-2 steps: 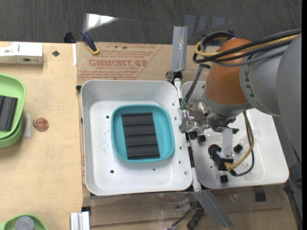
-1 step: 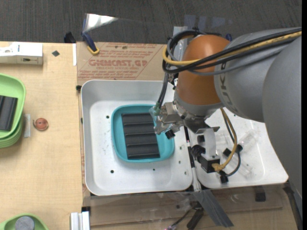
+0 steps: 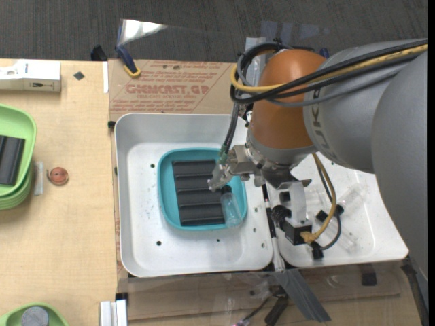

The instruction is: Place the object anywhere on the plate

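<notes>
The teal plate [image 3: 168, 182], ribbed dark inside, sits in the left white bin [image 3: 136, 250]. A small clear bottle [image 3: 232, 206] lies on the plate's right edge, just below the claw [image 3: 221, 176], which hangs over that same side. Whether the claw is apart or together, I cannot tell. The grey arm [image 3: 380, 114] crosses the right bin [image 3: 380, 246].

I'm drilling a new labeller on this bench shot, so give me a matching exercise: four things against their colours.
Things:
1. plate
2. left bin
3. band above the wrist
4. tray at the left edge

Colours:
A. orange
B. green
C. teal
D. white

Pairs: 1-C, 2-D, 3-A, 4-B
</notes>
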